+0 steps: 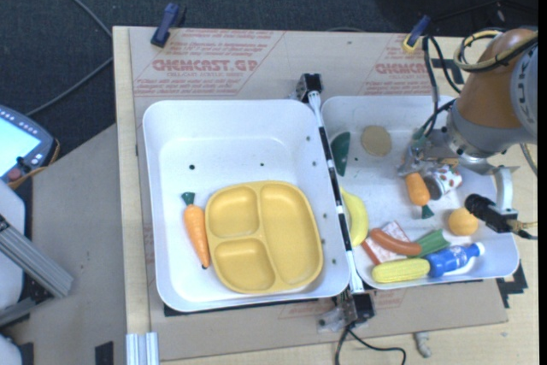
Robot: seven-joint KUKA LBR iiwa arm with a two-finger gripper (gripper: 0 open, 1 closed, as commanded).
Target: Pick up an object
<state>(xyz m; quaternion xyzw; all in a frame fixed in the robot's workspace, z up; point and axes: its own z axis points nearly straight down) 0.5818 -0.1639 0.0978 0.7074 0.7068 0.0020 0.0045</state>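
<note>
Left bin [162, 209] has a carrot [197, 233] lying just beside a yellow divided plate [261, 235], nothing going on there. Over in the right bin [504, 262] the tool [427, 169] is down right over a small orange piece [418, 188], next to a red-and-white thing [445, 179]. Can't tell if its jaws are apart or clamped on anything (wrist blocks the view). My read: reach is done, grab and lift aren't confirmed, the orange piece looks to be resting in the bin.

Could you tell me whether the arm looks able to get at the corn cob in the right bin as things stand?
Probably yes: the corn cob lies uncovered at the right bin's near edge, with the gripper above the same bin.
</note>
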